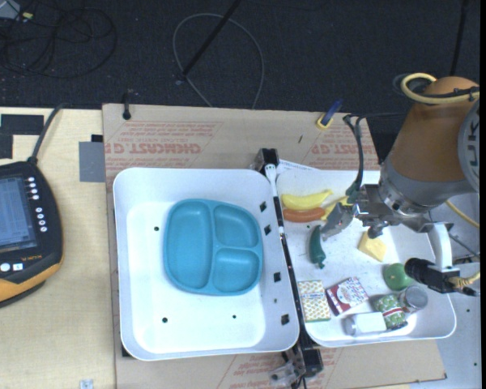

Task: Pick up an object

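My gripper (pixel 355 227) hangs open over the middle of the right bin (pixel 445 324), with only bare bin floor showing between its fingers. A yellow banana (pixel 306 198) and an orange piece (pixel 302 215) lie just left of it. A dark green vegetable (pixel 317 246) lies below its left finger. A yellow wedge (pixel 373 247) sits just under its right finger. Nearer the front lie a small printed box (pixel 313 301), a red and white packet (pixel 347 294), a green round piece (pixel 395 275), a small can (pixel 390 312) and a white bottle (pixel 364 324).
The left bin (pixel 138 314) holds a blue divided plate (pixel 213 245). A black divider (pixel 279 250) runs between the bins. A tablet controller (pixel 16 225) lies at the far left of the bench. The arm's grey and orange body (pixel 433 144) looms over the right bin's back corner.
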